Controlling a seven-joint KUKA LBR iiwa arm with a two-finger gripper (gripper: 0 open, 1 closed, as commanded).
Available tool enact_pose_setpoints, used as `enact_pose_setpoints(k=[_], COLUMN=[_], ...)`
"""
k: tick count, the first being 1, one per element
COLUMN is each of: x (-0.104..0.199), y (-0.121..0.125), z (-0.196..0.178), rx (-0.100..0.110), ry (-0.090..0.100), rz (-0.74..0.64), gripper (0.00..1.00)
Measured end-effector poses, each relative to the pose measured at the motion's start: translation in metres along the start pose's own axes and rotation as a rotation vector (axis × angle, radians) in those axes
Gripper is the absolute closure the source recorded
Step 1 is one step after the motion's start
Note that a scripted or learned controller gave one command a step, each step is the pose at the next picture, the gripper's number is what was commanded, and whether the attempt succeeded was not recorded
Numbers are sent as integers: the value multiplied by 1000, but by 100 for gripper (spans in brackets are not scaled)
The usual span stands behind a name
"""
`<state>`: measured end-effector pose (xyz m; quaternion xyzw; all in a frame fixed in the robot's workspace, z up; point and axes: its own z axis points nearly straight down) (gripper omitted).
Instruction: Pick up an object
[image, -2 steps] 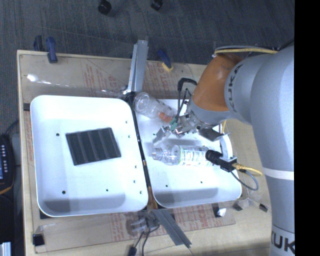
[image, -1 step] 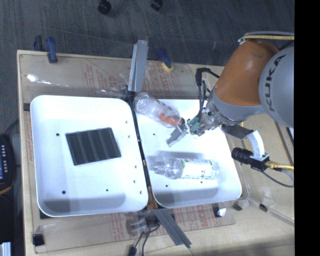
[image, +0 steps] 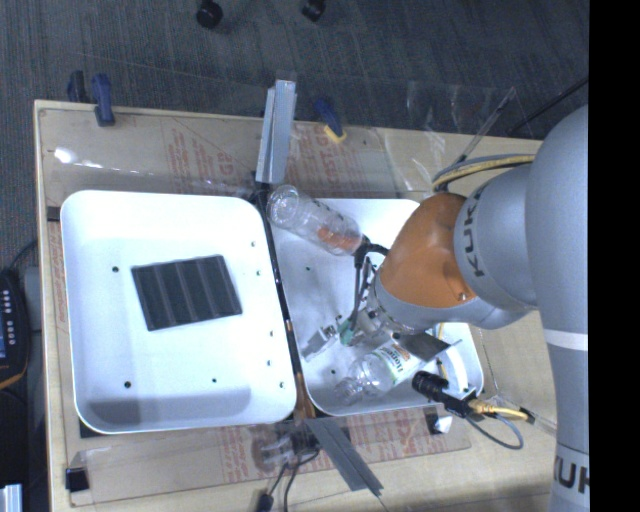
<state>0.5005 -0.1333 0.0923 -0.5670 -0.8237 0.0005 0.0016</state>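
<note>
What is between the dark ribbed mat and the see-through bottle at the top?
In the camera view, bare white bin floor and the rims where the two bins meet lie between the dark ribbed mat and the clear plastic bottle.

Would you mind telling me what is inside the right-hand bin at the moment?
The right bin holds two clear plastic bottles: one at its far left corner, another near the front beside the hand. The arm covers the bin's middle and right.
</note>
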Motion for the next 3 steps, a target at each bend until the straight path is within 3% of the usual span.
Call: enact_pose_setpoints(k=[1,2,3], x=[-5,-23,10], y=[-3,-34,-21], z=[0,-94,-23], rx=[-4,-2,-3], ry=[-4,-2,-1], rz=[125,229,205], gripper=[0,0,0])
